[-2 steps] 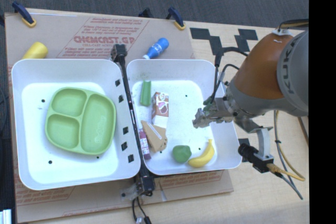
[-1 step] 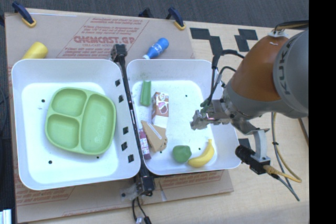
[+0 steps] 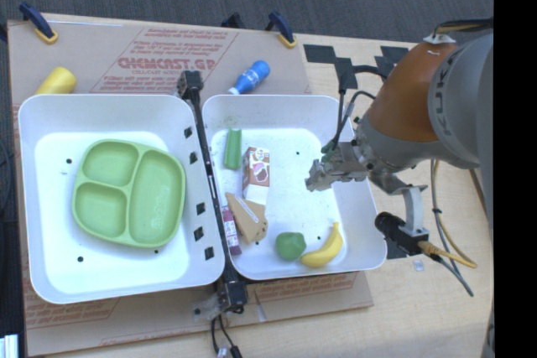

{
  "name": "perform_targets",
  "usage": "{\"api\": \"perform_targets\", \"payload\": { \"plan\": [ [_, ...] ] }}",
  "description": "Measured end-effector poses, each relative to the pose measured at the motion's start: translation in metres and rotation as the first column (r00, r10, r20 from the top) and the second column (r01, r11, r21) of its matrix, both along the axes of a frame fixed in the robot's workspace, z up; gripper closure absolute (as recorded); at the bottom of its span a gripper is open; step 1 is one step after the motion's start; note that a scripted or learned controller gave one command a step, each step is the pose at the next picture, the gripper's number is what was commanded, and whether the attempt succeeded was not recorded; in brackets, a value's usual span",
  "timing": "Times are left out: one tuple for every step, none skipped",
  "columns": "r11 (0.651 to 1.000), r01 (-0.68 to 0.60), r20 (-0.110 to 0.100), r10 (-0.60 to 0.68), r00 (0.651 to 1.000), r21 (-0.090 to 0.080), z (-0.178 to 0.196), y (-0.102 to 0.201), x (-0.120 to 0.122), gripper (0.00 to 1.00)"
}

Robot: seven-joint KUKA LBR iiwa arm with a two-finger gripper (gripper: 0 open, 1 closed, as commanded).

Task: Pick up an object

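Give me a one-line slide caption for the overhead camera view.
KUKA arm's tool hovers over the right bin holding a banana, green ball and carton; green divided plate fills the left bin.

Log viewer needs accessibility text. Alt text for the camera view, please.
A grey and orange robot arm reaches from the right, its gripper over the right white bin, which holds a banana, green apple, small carton and green stick. The left bin holds a green divided plate.

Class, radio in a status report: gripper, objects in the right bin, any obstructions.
Gripper over right bin, nothing seen held. Banana, green ball, carton lying loose. Nothing between gripper and objects.
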State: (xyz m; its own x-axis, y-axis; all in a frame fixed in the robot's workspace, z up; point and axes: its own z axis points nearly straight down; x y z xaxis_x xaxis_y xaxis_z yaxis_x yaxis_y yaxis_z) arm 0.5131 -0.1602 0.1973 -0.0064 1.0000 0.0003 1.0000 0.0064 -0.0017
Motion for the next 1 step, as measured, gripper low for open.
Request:
{"api": "perform_targets", "payload": {
  "plan": [
    [1.0, 0.002, 0.001, -0.002, 1.0, 0.0, -0.0063, -0.0224, 0.014, 1.0]
  ]
}}
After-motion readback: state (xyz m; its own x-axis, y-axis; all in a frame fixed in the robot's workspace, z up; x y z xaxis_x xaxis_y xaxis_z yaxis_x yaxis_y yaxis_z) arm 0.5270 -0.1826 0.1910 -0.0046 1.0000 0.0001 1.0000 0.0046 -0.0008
